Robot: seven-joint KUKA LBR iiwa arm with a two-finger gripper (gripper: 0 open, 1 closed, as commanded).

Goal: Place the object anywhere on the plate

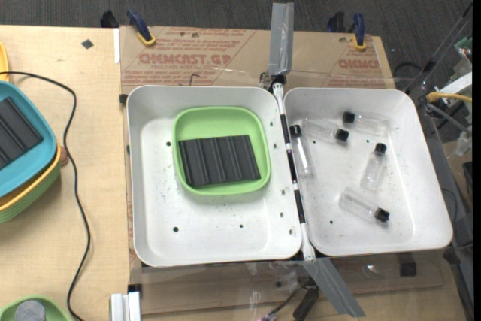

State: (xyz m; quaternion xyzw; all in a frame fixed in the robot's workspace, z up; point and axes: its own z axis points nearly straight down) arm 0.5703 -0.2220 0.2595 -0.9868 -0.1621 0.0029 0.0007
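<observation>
1. Whether the pincer is apart or together cannot be told.
2. The green plate [221,115] sits in the left bin [210,231], with a dark ribbed pad [218,160] lying on it.
3. Five clear vials [373,168] with black caps lie scattered in the right bin [409,231], right of the plate; none touches it. Their clear bodies are hard to make out against the white.
4. Left of the plate, a teal bowl [30,162] is cut off by the edge, and a black cable [77,162] crosses the desk [90,86].
</observation>
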